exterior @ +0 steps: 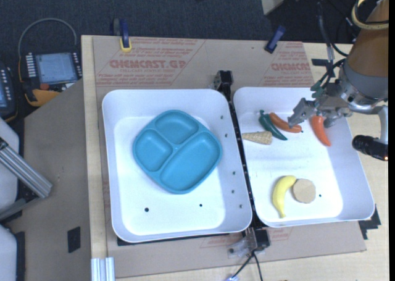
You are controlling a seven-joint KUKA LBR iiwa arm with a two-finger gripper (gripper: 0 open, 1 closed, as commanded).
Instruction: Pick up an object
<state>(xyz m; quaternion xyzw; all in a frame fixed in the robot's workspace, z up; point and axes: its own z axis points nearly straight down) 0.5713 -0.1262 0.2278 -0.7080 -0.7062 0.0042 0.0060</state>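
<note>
My gripper (316, 115) hangs over the far part of the right bin (345, 209), reaching in from the right. Just under it lies an orange carrot (321, 131), its top end tucked below the gripper. To the gripper's left sit a red chili with a green stem (282, 124) and a pale corn cob (257, 138). A yellow banana (282, 195) and a round tan cookie (303, 191) rest near the bin's front. I cannot see whether the carrot is touched or gripped.
A blue divided plate (178, 150) lies in the middle of the left bin (123, 212). The bins meet at a dark divider with a clamp (223, 80). A tablet and cables (54, 67) sit off the bench at far left.
</note>
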